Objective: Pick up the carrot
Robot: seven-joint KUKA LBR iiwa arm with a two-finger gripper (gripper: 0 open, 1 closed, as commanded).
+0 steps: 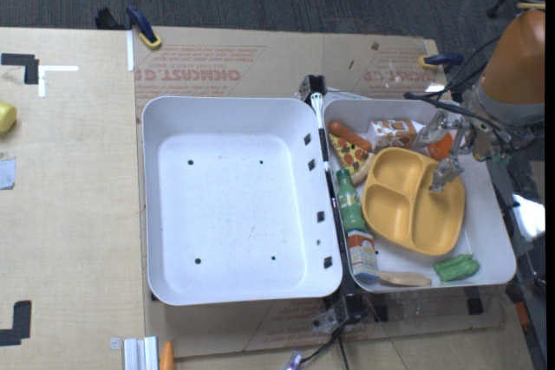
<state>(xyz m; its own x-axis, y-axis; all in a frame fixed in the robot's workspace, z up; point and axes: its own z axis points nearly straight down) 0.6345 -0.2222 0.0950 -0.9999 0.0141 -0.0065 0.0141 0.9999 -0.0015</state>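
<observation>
Nearest us, along the lower rim of the right bin (507,260), lie a wooden spatula (403,278) and a green pepper (456,267); the left bin (156,212) sits just beside it. We log a yellow divided plate (414,202), green bottle (350,208), pizza slice (349,155), hot dog (349,135) and small carton (395,132). At frame right the end effector (444,153) hovers above an orange piece, probably the carrot (441,145), by the plate's upper edge. We cannot tell its opening, nor whether it grips anything.
</observation>
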